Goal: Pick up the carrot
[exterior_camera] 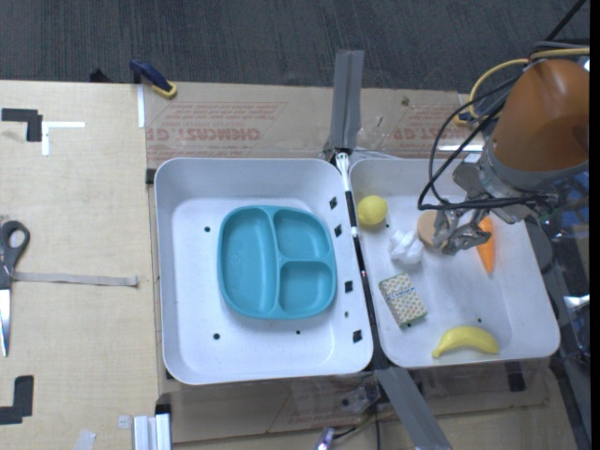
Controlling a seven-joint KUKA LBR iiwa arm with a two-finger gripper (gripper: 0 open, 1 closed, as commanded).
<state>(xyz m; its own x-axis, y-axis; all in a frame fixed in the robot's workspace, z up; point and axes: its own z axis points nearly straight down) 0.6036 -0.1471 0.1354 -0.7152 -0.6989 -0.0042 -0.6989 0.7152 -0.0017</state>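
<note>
Plainly orange carrot (486,251), slim, tapering downward, just beside claw (457,239)

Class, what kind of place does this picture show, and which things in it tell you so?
Probably a robot test bench in a lab: a grey arm's gripper works over two white bins holding toy food such as a carrot and banana.

Red print runs along the cardboard sheet (244,120) behind the bins, upside down and mirrored from this camera. It repeats in two blocks, one behind the left bin (187,279) and one behind the right bin (525,345). Letters too small and blurred to read for sure; possibly "CHEMCAS" or similar. Small patterned packet (403,299) in the right bin carries a print, unreadable. No other text, numbers or signs legible.
</note>
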